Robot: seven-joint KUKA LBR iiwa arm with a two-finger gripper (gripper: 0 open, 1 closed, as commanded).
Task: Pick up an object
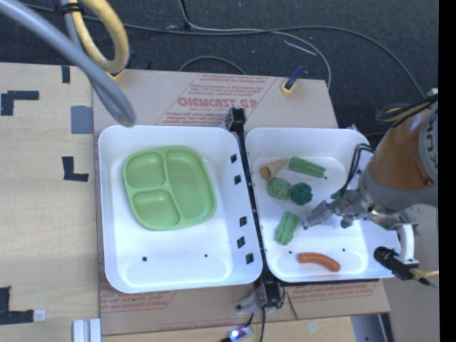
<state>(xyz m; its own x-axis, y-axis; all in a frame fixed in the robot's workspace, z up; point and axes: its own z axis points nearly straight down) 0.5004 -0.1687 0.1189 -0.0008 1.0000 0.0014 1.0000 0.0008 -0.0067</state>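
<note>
My gripper (329, 218) hangs low over the middle of the right bin (356, 140), open with nothing between its fingers. One fingertip (311, 221) points left toward a light green ridged piece (286, 227), a short way from it. An orange sausage (318, 261) lies near the bin's front wall, below the gripper. Farther back lie a dark green round piece (301, 192), a green broccoli-like piece (278, 188), a tan cone (273, 168) and a green stick-shaped piece (306, 167). The grey arm with its orange band (399, 159) covers the bin's right side.
The left bin (114, 262) holds a light green divided plate (169, 187). A black clamp strip (246, 205) joins the two bins. Grey and yellow hoses (92, 27) cross the upper left. Cables run over the dark floor behind the bench.
</note>
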